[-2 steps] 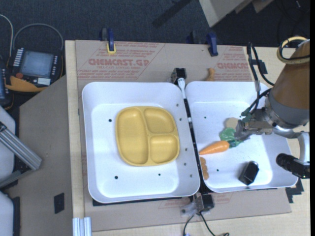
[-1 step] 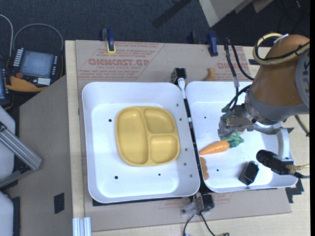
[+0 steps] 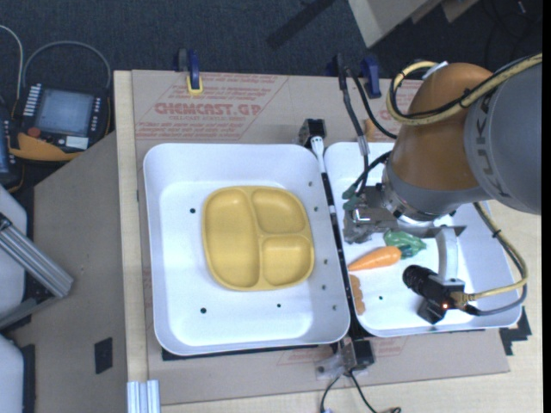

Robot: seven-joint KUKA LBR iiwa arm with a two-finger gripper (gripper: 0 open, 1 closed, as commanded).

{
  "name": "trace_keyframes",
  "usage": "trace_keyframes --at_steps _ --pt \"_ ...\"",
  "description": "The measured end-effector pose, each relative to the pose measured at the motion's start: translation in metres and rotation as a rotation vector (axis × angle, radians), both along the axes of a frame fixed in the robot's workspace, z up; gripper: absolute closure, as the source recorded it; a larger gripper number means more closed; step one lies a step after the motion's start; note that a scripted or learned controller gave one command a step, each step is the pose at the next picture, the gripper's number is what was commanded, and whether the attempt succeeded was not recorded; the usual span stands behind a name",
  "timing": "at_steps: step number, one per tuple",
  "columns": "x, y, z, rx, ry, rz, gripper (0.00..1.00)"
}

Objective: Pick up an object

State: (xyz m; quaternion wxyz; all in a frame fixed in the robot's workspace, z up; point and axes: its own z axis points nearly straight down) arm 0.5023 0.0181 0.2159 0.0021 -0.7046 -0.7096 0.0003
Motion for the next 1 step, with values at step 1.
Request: trace_keyframes --at_steps 1 --pt "0.0111 0.0623 0.0007 -0.001 -0.005 0.001 1.00"
